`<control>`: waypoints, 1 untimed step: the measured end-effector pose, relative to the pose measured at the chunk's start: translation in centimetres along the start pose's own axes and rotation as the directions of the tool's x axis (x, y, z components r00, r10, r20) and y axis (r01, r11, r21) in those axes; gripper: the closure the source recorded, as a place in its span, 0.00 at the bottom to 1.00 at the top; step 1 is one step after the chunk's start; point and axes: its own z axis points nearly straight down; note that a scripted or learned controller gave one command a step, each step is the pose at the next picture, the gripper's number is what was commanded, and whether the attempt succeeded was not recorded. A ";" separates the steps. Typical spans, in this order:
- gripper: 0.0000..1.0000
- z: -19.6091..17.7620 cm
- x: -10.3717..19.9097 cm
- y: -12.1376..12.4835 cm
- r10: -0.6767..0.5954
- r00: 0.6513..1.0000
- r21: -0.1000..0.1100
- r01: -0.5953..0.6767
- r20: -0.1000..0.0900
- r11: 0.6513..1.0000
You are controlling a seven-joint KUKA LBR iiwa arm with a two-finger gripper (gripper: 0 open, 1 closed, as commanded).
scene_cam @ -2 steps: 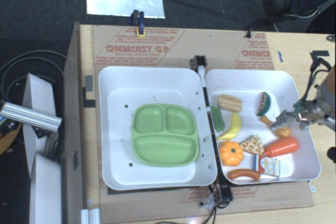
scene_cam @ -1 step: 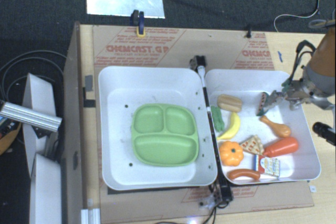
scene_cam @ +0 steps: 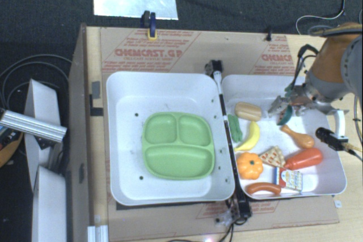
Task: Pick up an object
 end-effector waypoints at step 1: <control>0.00 -5.3 -1.2 1.5 0.001 1.000 0.000 -0.001 0.000 1.000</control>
